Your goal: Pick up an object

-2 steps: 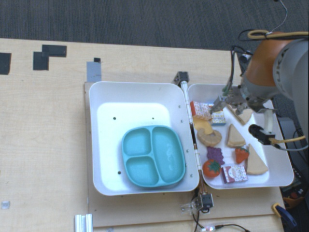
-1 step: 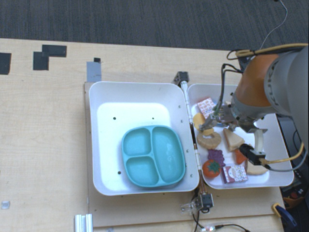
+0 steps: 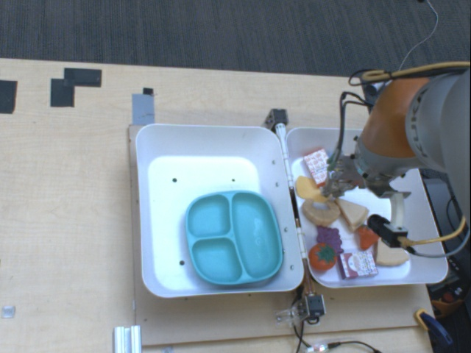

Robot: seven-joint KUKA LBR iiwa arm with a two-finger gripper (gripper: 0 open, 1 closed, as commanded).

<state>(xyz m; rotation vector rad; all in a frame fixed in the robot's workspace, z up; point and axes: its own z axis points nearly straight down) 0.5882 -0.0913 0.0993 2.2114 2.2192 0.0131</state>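
The right bin (image 3: 429,269) holds several toy foods: a red-and-white carton (image 3: 316,165), a yellow piece (image 3: 307,190), a tan round bread (image 3: 321,212), a beige wedge (image 3: 353,213), purple grapes (image 3: 329,237), a tomato (image 3: 322,257), a small red piece (image 3: 366,237), a pink box (image 3: 358,265) and a pale slice (image 3: 392,256). My gripper (image 3: 336,185) hangs low over the bin's upper left part, just above the yellow piece and the bread. The wrist hides its fingers.
The left bin (image 3: 158,168) holds a teal three-section plate (image 3: 234,236). A ridge with a black clamp (image 3: 277,118) divides the two bins. Cables run along the arm (image 3: 412,127) at the right. Black markers (image 3: 73,85) lie on the bench at far left.
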